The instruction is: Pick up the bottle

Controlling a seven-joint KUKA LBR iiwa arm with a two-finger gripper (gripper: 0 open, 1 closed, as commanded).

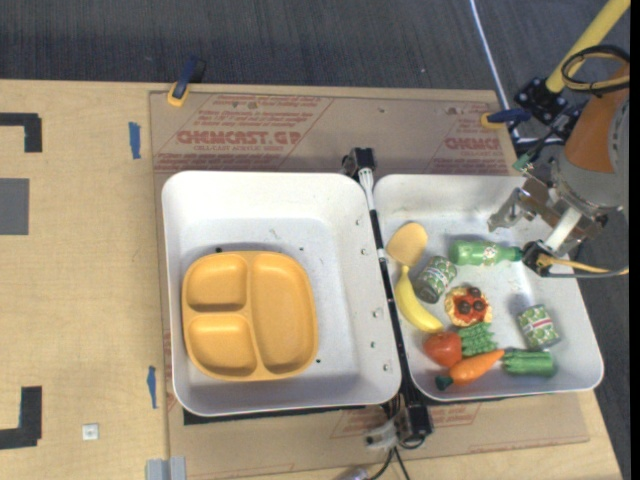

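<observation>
Tool (pixel 533 230) hangs tilted just beside bottle (pixel 484 254).

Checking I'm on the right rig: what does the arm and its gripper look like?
A grey arm with an orange band above the wrist, black and yellow cables looped around it. The gripper is metallic grey with two fingers, one tipped black and yellow.

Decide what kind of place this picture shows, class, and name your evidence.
Probably a robotics lab test bench: a robot arm's gripper above a white bin of toy food and a green bottle, with blue tape markers.
</observation>
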